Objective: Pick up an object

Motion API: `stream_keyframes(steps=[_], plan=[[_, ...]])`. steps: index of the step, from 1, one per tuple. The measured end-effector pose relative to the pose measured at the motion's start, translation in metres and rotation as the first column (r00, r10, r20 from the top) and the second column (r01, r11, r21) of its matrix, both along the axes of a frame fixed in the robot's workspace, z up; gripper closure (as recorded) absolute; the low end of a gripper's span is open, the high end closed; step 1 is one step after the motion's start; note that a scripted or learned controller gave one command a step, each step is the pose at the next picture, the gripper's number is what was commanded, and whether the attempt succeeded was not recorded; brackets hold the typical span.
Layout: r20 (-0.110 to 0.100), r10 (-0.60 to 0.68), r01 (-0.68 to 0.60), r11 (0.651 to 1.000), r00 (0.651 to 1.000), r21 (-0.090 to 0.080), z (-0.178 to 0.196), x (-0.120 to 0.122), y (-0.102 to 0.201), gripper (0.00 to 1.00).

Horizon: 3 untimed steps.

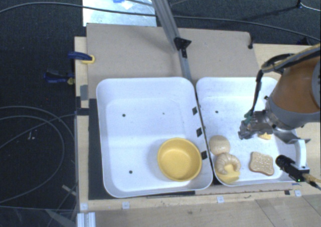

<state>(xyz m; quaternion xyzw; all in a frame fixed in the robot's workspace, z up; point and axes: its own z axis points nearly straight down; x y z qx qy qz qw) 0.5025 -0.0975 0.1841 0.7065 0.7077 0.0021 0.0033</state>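
My gripper (252, 129) hangs low over the right bin (225, 95), near its right side. A small yellow thing (265, 136) peeks out right beside the gripper; whether it is held is hidden. In the same bin, toward the front, lie a slice of toast (262, 163), a pale round roll (219, 144) and a croissant-shaped pastry (226, 163) resting on something yellow. The toast sits just in front of the gripper, apart from it.
A yellow bowl (179, 158) stands upright in the front right corner of the left bin (135, 100). A slanted metal pole (170, 20) crosses the back of the bench. Cables lie on the dark floor at the left.
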Motion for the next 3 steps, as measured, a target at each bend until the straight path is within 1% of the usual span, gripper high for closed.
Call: stream_keyframes(steps=[1, 2, 3], plan=[[-0.002, 0.003, -0.003, 1.000, 1.000, 0.001, 0.026, 0.002, 0.000, 1.00], [-0.004, 0.007, -0.007, 1.000, 1.000, 0.002, 0.027, 0.028, 0.042, 1.00], [-0.005, 0.008, -0.008, 1.000, 1.000, 0.003, 0.028, 0.042, 0.085, 1.00]])
